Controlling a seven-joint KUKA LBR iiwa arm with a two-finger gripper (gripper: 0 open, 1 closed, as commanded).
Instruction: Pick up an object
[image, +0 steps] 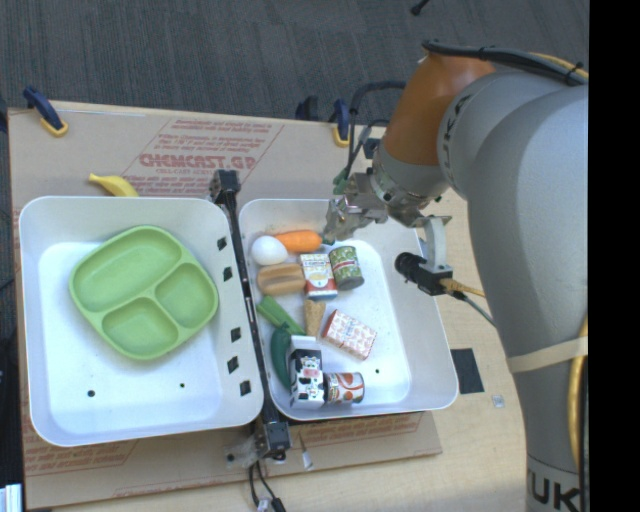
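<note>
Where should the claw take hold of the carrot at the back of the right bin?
Grip the carrot across its thick middle, coming straight down from above. It lies flat with its length running left to right, so the narrow width is across. The egg sits at its left end and a small can near its right, so the middle probably gives the most room. The claw hovers close.

— Where are you looking from?
— Fixed above the bench (200, 140), slanting down; both white bins (40, 330) fit across your frame, and the arm (520, 200) enters from your right, fairly near.
</note>
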